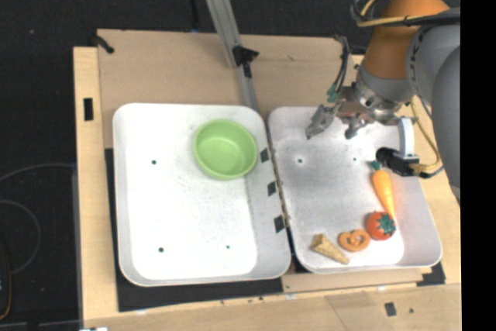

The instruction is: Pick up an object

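because my claw (335, 125) hangs spread wide and empty over bare floor of the white right-hand bin (325, 182), a straight drop would catch nothing; the long orange toy carrot (384, 191) lies well off to its lower right, against the bin wall, awkward to straddle.

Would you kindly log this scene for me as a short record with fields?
left bin: green bowl near its top right
right bin: carrot, tomato, orange slice, tan wedge, all toward its lower right
gripper: over the right bin's top edge, fingers apart, nothing between them
held: nothing
task status: no object picked up yet
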Controlling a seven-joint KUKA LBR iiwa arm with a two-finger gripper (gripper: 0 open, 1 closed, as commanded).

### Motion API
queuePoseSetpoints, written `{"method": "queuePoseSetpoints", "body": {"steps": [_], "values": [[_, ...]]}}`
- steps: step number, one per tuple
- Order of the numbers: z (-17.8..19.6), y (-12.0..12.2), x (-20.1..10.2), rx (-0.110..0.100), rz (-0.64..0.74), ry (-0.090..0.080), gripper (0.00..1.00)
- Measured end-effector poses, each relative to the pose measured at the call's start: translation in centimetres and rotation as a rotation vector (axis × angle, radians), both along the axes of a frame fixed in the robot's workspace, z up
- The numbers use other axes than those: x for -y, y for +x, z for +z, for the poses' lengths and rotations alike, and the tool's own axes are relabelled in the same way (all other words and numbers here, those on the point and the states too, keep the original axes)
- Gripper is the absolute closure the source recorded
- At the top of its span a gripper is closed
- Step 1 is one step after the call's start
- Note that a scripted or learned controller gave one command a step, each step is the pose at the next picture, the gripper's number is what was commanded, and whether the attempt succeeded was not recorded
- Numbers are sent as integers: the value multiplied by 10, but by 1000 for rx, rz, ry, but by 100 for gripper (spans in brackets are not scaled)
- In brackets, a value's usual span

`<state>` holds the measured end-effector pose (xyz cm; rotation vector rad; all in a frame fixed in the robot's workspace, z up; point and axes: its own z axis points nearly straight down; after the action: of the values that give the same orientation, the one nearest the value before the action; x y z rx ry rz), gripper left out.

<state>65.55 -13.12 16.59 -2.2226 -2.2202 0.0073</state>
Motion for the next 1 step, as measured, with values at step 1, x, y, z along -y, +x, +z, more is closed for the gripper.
{"method": "queuePoseSetpoints", "body": {"steps": [1], "values": [[-43, 0, 7, 0, 0, 0, 0]]}}
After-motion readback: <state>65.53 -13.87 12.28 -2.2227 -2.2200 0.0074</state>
